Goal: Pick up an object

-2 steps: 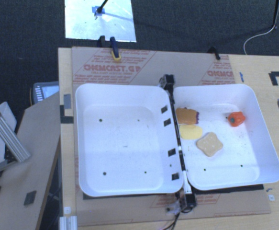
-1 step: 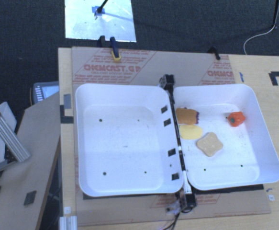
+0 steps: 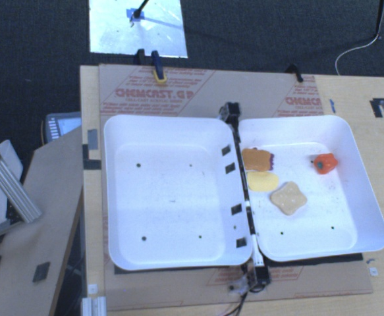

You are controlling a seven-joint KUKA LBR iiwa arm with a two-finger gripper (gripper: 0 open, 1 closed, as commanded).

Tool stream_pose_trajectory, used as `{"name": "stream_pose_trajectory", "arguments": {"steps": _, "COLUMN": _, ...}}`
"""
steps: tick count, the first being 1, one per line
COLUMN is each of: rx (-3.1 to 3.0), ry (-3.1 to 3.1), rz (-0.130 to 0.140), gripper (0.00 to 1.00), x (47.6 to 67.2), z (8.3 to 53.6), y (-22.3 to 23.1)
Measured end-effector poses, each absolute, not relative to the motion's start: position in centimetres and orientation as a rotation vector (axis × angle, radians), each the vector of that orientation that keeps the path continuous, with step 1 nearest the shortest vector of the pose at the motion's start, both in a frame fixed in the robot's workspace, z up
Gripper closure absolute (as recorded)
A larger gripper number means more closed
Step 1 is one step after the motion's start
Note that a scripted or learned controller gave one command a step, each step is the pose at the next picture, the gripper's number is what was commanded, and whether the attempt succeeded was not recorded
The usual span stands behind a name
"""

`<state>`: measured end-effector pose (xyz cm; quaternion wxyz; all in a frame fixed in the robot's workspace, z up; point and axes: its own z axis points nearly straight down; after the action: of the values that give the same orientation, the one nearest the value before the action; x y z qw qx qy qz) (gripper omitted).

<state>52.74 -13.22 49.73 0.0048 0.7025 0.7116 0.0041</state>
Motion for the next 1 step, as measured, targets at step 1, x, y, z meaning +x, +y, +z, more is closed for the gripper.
{"name": "stream_pose_trajectory", "arguments": {"steps": 1, "rx": 2.204, "ry": 2.236, "rz": 0.007, "gripper": 1.0, "x": 56.16, "z": 49.22, "y": -4.79}}
